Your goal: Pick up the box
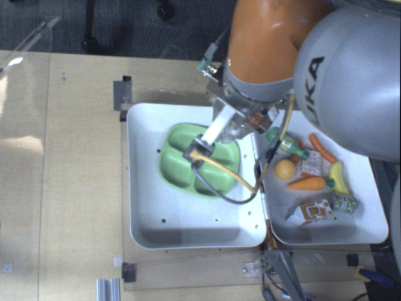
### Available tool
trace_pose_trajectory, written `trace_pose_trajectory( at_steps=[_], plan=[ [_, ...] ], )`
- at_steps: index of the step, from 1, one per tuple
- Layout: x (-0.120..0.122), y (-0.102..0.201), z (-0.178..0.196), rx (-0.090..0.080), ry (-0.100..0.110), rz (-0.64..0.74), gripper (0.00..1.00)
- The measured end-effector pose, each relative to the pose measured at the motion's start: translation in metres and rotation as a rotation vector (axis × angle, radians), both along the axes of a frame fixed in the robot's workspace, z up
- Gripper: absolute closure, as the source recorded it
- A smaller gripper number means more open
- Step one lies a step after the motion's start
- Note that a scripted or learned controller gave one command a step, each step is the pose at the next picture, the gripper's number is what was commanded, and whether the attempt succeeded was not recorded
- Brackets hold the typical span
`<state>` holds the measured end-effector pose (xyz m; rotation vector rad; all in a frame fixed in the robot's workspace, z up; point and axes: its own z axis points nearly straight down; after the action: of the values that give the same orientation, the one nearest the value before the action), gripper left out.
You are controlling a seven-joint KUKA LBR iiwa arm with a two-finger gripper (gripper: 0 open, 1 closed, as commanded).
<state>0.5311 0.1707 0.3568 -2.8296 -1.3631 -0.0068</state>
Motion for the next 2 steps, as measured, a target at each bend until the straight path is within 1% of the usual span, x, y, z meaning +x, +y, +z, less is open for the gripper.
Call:
trace_pose_trajectory(
  at_steps=[1,2],
  plan=[
    [0.006,-0.071,-0.048,-0.001,0.002,-0.083,1.00],
    [0.054,-0.104,-0.062,-0.002,0.000,0.293,1.00]
  ],
)
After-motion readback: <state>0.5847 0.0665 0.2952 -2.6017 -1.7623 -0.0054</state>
